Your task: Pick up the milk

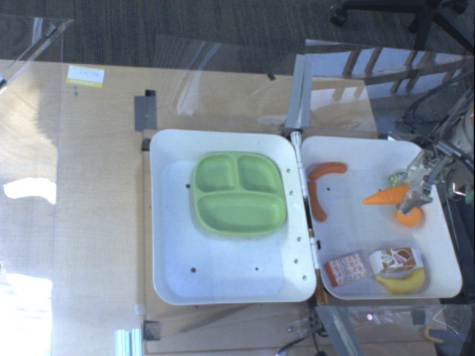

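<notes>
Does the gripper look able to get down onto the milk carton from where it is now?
Probably yes. The gripper hangs over the carrot in the right bin; the milk carton lies nearer the front, top uncovered, though the banana touches its front edge.

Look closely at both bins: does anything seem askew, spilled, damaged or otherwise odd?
Nothing is spilled or visibly damaged. The milk carton lies flat in the right bin, with the banana against it, so it may be awkward to grasp. The pincer sits by the carrot, away from the milk.
</notes>
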`<state>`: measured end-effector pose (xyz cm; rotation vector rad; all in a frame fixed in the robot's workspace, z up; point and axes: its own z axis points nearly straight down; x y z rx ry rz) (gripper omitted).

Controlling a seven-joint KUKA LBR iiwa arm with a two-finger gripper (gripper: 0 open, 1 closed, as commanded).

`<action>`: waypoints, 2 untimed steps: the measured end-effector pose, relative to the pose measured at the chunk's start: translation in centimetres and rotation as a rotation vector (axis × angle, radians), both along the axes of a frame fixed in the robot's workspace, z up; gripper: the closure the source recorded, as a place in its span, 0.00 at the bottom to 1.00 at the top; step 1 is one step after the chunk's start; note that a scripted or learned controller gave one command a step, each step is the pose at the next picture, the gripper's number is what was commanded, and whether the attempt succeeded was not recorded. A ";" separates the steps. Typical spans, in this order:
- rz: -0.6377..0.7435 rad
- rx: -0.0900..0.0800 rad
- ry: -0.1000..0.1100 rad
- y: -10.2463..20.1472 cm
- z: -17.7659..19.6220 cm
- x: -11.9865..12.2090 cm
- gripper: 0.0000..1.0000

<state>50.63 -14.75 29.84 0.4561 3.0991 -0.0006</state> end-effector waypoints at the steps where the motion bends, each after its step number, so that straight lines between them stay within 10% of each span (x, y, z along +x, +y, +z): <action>1: 0.074 0.000 -0.003 5.1 0.6 5.6 1.00; 2: 0.392 -0.007 -0.005 -4.9 8.6 4.6 1.00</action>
